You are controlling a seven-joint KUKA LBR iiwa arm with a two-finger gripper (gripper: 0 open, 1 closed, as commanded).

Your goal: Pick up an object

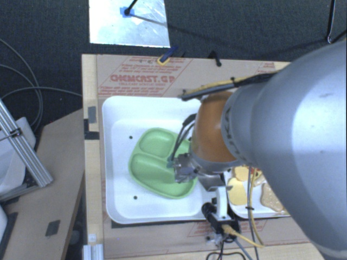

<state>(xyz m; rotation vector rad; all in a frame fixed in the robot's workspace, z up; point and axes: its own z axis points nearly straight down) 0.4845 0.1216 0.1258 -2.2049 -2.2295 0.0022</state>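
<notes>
— What takes up most of the view?

— My arm (293,140): grey, with one orange band (212,131) above the wrist. It comes in from the right and covers much of the right bin (255,213).

— And under it?

— The counter (141,75), then two white bins. The left bin (116,145) holds one pale green dish (152,161), glossy, rounded, split into shallow compartments. It lies toward that bin's right half, its right edge tucked under my wrist.

— Your gripper?

— My gripper (183,169) sits at the dish's right rim, dark and small. Whether it is spread or closed on anything, I cannot tell.

— Anything else?

— Yellow and tan shapes (238,191) in the right bin, mostly hidden; I cannot name or count them.
</notes>
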